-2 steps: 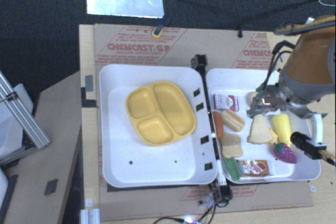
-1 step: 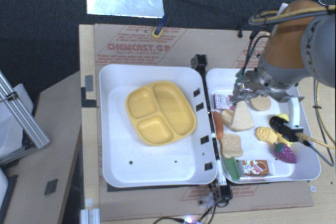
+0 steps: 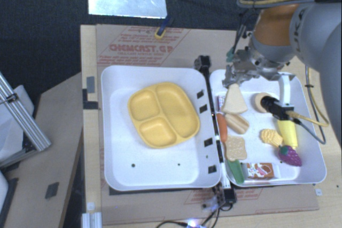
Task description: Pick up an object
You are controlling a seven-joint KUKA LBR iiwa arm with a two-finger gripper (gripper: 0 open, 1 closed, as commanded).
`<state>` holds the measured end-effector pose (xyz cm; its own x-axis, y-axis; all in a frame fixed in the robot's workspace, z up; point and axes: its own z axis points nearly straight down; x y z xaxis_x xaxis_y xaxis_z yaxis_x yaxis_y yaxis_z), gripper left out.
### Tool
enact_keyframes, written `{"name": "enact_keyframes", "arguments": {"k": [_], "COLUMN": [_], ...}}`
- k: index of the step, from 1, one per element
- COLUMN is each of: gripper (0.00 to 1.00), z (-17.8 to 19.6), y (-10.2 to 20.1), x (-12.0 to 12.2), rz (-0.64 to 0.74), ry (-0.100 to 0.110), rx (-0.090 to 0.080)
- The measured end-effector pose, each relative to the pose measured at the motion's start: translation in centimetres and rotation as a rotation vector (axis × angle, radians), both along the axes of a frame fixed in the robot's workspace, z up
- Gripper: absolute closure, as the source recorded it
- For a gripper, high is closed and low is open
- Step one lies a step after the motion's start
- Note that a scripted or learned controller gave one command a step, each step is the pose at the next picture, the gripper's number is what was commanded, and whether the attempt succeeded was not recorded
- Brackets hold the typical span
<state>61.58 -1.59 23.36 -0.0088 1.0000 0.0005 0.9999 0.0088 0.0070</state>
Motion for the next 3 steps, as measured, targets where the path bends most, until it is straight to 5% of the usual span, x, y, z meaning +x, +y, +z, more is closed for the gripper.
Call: {"name": "enact_keyframes", "arguments": {"k": [3], "gripper": [1.00], "z": [-1.3], "y": [-1.0], "x": [0.9], "rz": [-0.007], "ry": [0.004], "rx": [-0.001]}}
